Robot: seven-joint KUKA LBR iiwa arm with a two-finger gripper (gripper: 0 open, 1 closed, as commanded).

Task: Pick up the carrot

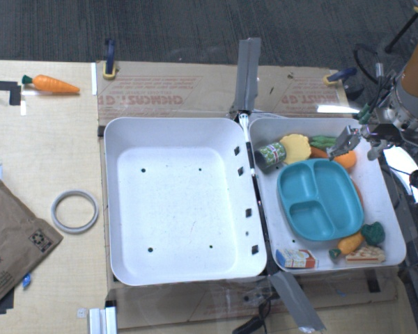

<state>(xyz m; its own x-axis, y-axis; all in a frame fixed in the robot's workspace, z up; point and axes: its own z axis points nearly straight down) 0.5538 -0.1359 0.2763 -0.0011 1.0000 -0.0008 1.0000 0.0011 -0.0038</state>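
An orange carrot [343,159] with a green top [323,142] lies at the back of the right bin [396,221], just beyond the teal plate. My gripper [359,143] hangs over the carrot's thick orange end at the bin's back right. Its fingers stand apart, and nothing is gripped between them. A second carrot [53,85] lies outside the bins on the bench at the far left.
The right bin also holds a teal divided plate [320,200], a yellow toy [295,147], a green can [270,154], a small carton [295,258] and orange and green toy food [360,239]. The left bin [174,193] is beside it. A tape ring [74,210] and cardboard lie left.
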